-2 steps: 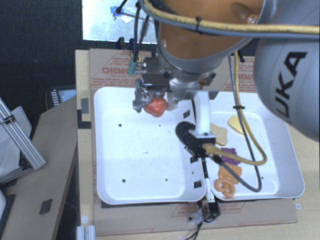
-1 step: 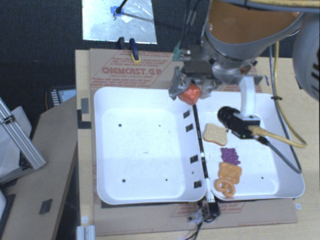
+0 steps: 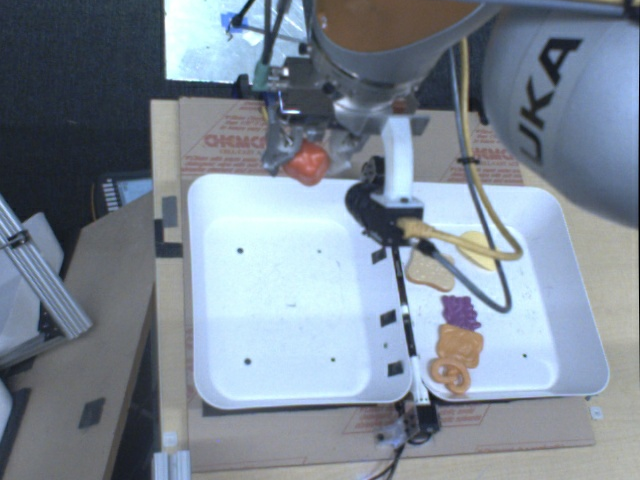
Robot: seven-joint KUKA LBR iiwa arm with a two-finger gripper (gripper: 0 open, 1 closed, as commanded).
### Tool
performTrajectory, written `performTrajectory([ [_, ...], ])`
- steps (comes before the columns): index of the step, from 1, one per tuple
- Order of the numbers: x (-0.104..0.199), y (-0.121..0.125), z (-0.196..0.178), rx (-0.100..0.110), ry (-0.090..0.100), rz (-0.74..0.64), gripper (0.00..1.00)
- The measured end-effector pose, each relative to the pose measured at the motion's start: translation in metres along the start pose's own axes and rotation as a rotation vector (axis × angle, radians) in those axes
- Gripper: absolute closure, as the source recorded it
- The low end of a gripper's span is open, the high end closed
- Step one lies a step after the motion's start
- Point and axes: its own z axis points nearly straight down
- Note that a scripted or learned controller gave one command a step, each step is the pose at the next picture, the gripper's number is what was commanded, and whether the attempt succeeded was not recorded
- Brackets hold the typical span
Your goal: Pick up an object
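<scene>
Gripper [image 3: 300, 156] is hanging over the far rim of the left bin [image 3: 230, 308], and I'm seeing its fingers pinching 1 orange-red object [image 3: 307, 164] — a small rounded lump, lifted clear of the bin floor. I'm counting 2 white bins side by side; the right bin [image 3: 560, 318] is holding 4 small items: 1 yellow piece [image 3: 478, 249] near its far side, 1 tan slice [image 3: 431, 269] just beside it, 1 purple piece [image 3: 460, 312] nearer me, and 1 orange pretzel-shaped piece [image 3: 456, 356] just beyond the near rim. Grey arm [image 3: 560, 98] is reaching in from the right, high over the bins, its orange band [image 3: 390, 8] sitting right above the wrist — wrist pointing downward.
</scene>
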Motion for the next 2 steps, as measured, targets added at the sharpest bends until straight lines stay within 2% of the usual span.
performTrajectory([
  [1,-0.096,-0.025,-0.071,-0.006,-0.001,0.017,1.0],
  [2,0.002,-0.047,-0.065,0.003,0.001,-0.004,1.0],
])
